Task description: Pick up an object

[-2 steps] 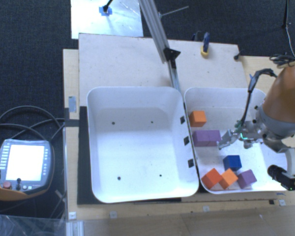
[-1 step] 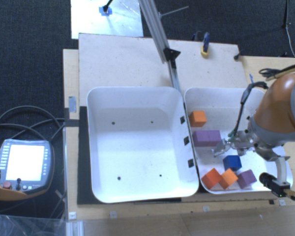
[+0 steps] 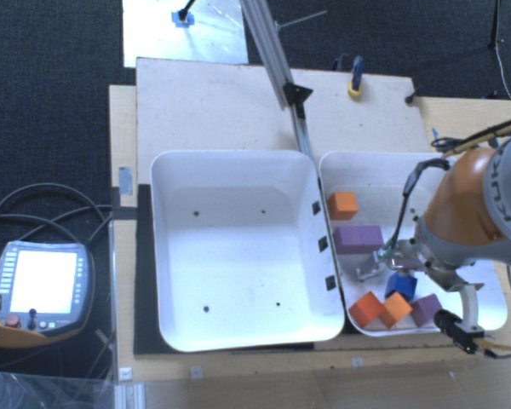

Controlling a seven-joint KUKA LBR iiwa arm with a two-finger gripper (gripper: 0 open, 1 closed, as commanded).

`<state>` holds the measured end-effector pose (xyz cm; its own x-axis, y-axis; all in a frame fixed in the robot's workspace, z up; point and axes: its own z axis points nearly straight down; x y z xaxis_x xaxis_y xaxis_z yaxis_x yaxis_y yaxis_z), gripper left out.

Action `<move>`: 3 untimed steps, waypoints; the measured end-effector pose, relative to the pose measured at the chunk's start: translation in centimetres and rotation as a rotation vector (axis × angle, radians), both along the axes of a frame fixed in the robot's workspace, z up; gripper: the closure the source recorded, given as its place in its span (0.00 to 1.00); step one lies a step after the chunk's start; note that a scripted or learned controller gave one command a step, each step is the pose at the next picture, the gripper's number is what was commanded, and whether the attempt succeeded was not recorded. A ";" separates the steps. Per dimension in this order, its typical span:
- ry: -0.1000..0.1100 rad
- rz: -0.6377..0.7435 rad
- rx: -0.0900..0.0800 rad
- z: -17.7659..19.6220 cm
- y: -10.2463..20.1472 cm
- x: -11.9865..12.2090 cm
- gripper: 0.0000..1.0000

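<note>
R bin [image 3: 494, 313], near rim: orange blocks [image 3: 381, 308], purple cube [image 3: 426, 308]. Blue block [image 3: 400, 285] at gripper [image 3: 390, 264], 12 o'clock of them; grip state: can't tell. Purple block [image 3: 358, 239], then orange cube [image 3: 344, 204] farther. L bin [image 3: 166, 228] at 9 o'clock.

My bench [image 3: 238, 109] is a pale board on a wooden frame, and two shallow white bins sit on it side by side, walls touching. The left bin [image 3: 166, 254] lies well apart from me; the right bin [image 3: 366, 164] sits beneath my wrist.
</note>
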<state>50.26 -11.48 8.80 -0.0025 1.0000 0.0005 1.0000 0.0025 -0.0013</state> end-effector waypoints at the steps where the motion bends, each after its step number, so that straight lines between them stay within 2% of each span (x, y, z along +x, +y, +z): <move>1: -0.005 0.002 -0.001 1.3 0.0 0.2 1.00; 2: -0.008 0.001 -0.002 5.8 -0.5 0.0 1.00; 3: -0.011 0.002 -0.003 11.9 -1.2 0.7 1.00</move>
